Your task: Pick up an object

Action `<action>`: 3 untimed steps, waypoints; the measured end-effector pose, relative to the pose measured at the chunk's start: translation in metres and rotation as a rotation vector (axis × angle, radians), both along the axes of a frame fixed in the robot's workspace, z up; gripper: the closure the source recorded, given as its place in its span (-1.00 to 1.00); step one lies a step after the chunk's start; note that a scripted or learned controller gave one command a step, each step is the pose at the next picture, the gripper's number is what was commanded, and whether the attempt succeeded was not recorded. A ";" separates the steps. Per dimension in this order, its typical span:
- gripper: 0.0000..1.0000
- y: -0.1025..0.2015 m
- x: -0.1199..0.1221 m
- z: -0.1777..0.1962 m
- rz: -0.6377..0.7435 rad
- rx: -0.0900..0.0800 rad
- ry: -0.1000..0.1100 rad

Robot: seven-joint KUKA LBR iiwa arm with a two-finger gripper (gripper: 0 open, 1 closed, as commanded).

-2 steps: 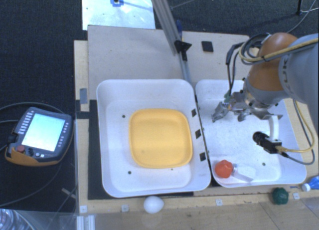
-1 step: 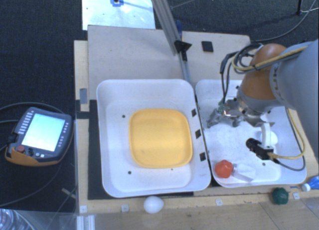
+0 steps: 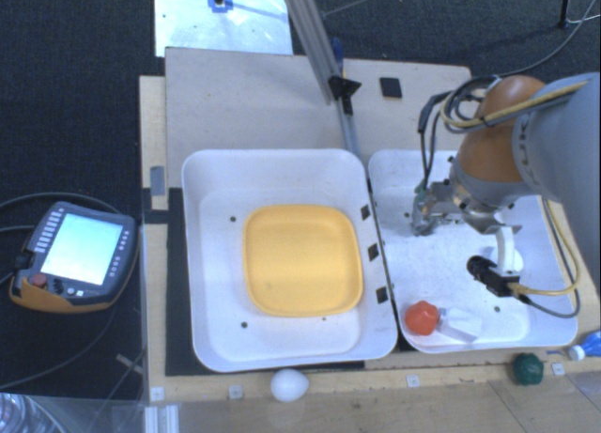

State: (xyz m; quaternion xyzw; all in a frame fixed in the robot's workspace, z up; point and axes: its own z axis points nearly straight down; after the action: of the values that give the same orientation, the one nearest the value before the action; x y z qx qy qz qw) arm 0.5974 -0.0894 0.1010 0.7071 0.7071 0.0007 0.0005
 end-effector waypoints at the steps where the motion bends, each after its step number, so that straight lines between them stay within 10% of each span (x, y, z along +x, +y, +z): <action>1: 1.00 -0.002 -0.002 0.043 0.000 -0.001 -0.002; 3: 1.00 0.001 -0.003 0.158 0.001 -0.001 -0.004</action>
State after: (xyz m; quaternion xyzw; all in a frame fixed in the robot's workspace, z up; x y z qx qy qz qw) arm 0.5942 -0.0880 0.2585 0.7068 0.7074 0.0018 0.0020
